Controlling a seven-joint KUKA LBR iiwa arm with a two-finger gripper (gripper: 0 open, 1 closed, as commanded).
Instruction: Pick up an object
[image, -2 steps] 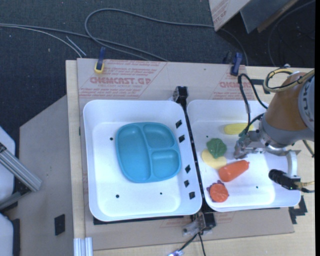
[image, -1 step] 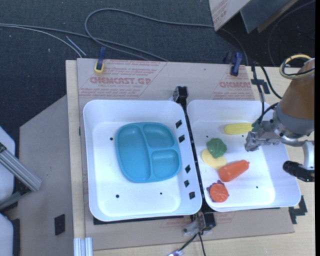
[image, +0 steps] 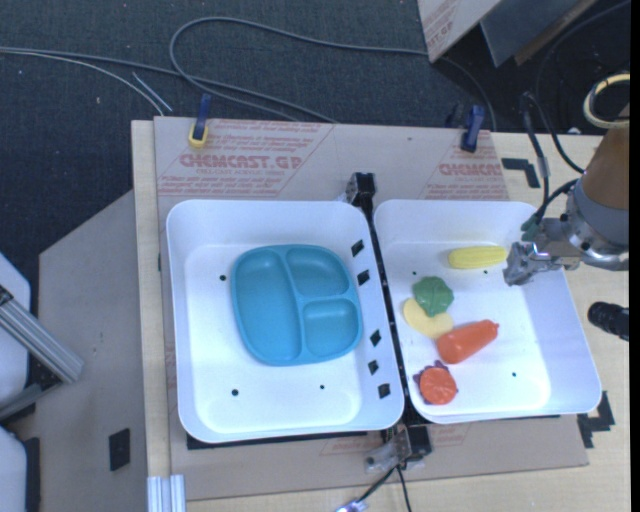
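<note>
At right bin (image: 560, 330) far edge: gripper (image: 524, 266) low over floor, finger state cannot tell. Yellow corn (image: 476, 258) just left of fingers, apart. Green item (image: 432, 294), orange carrot (image: 468, 340) nearer camera, left.

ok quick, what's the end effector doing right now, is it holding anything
End effector: over the right bin, beside the yellow corn; nothing visibly held, open or shut cannot be told.
</note>
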